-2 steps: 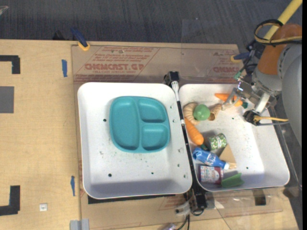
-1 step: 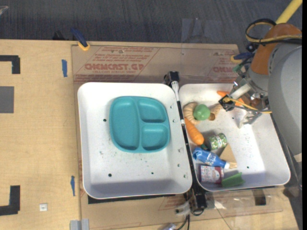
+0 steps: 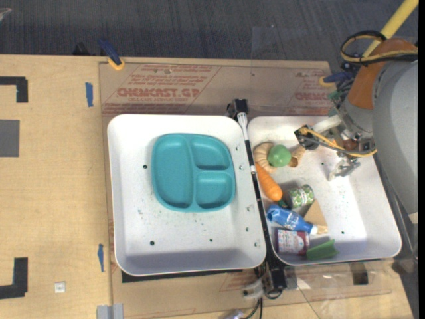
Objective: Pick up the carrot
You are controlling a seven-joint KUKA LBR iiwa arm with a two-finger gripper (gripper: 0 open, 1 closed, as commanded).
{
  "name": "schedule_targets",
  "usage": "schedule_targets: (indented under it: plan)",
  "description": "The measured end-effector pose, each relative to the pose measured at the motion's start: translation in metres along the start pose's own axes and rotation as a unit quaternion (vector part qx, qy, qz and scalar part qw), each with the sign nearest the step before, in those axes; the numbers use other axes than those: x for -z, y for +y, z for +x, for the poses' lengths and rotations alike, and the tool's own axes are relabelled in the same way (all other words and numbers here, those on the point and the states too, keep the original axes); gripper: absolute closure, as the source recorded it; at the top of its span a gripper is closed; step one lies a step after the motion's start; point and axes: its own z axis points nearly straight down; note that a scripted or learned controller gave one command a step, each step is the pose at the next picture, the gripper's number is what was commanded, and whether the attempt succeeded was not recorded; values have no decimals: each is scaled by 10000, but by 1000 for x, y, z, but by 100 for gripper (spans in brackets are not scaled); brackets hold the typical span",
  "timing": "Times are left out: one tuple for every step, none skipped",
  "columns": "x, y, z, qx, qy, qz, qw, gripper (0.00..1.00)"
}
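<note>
The orange carrot (image 3: 269,183) lies in the right bin (image 3: 372,234) close to its left wall, pointing towards the front. It rests just below a tan ring (image 3: 261,153) and a green ball (image 3: 279,155). My gripper (image 3: 341,167) hangs over the back right part of the same bin, well to the right of the carrot and apart from it. Nothing shows in the gripper.
A teal divided plate (image 3: 194,171) lies in the left bin (image 3: 133,231). In front of the carrot are a green can (image 3: 302,197), a blue bottle (image 3: 289,218), a tan wedge (image 3: 316,212), a red-and-white can (image 3: 290,241) and a green block (image 3: 322,249).
</note>
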Motion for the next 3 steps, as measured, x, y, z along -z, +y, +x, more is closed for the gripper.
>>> schedule_targets:
  plan:
    - [-1, -7, -31, 388, 61, -185, 9991, 0]
    - [-2, -42, 13, -509, -108, -254, 9983, 0]
    - [-1, -42, -9, -417, 50, -210, 9989, 0]
